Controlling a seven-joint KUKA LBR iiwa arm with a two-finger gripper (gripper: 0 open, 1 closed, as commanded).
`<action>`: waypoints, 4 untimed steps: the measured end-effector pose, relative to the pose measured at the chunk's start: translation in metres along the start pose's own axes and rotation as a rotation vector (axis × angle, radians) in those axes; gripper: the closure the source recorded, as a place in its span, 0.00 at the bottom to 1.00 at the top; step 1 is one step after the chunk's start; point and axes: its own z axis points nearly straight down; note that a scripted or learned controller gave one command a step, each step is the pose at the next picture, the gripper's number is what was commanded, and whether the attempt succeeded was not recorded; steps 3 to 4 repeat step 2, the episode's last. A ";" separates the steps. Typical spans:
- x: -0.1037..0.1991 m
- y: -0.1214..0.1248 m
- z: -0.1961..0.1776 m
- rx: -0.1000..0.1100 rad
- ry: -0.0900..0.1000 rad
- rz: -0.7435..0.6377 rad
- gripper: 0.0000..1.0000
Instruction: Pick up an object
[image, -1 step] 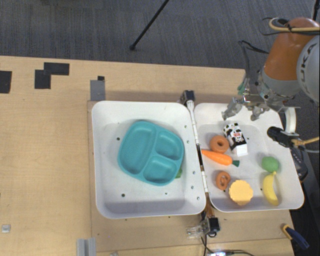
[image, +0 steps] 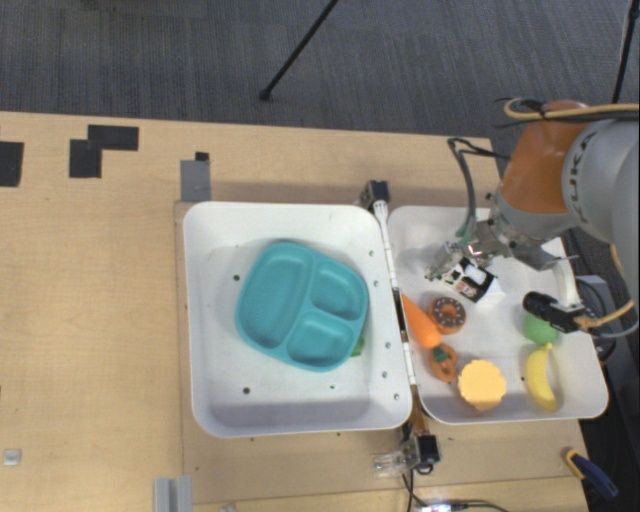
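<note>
My gripper hangs low over the back of the right bin, with the arm reaching in from the right. Just under and in front of it lies a small black-and-white thing. A round brown donut-like toy sits just in front of that. An orange carrot lies along the bin's left wall. Nearer the front are a small orange toy, a yellow round piece and a banana. A green toy lies at the right.
The left bin holds a teal divided plate with a bit of green peeking out from under its right edge. A ridge separates the two bins. Bare wooden bench lies to the left.
</note>
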 end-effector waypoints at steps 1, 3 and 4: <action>0.001 0.001 -0.010 -0.001 0.000 -0.002 1.00; 0.054 0.022 -0.109 0.001 0.002 -0.275 1.00; 0.054 0.022 -0.109 0.001 0.002 -0.275 1.00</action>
